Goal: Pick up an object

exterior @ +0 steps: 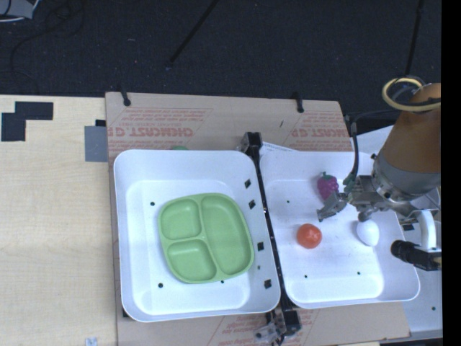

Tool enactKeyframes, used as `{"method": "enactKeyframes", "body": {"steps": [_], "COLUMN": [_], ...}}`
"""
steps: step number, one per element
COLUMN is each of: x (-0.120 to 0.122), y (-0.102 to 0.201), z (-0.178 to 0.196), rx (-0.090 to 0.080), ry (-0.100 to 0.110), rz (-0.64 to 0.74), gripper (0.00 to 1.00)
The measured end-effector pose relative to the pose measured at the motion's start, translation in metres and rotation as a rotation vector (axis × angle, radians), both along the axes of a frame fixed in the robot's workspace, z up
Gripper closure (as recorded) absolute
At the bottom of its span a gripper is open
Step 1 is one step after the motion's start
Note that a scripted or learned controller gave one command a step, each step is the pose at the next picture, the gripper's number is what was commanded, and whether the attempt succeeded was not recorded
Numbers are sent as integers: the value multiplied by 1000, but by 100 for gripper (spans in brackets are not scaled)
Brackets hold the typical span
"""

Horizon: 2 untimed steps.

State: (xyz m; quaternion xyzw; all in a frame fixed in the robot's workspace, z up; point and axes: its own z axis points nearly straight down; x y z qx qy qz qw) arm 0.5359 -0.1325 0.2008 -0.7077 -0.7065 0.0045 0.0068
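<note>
In the right bin (338, 287) lie three small things: a red tomato-like ball (309, 235) near the middle, a purple fruit with a green stem (328, 185) behind it, and a white egg (367, 232) to the right. My gripper (351, 209) hangs low over this bin, between the purple fruit and the egg. Its fingers stand open and nothing is between them. One fingertip (330, 210) points toward the red ball, just up and right of it.
The left bin (137, 193) holds a green three-compartment plate (205, 236). A black divider (263, 222) separates the bins. Both rest on a cardboard sheet (216, 121) on the wooden bench. The arm's orange and grey body (414, 143) overhangs the right bin's far right side.
</note>
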Motion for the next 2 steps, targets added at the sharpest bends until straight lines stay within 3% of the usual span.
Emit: {"method": "enactKeyframes", "body": {"steps": [1,2], "x": [3,10], "y": [0,-4], "z": [6,-43], "rx": [-2,-2], "ry": [-12,-8], "rz": [2,2], "gripper": [0,0]}}
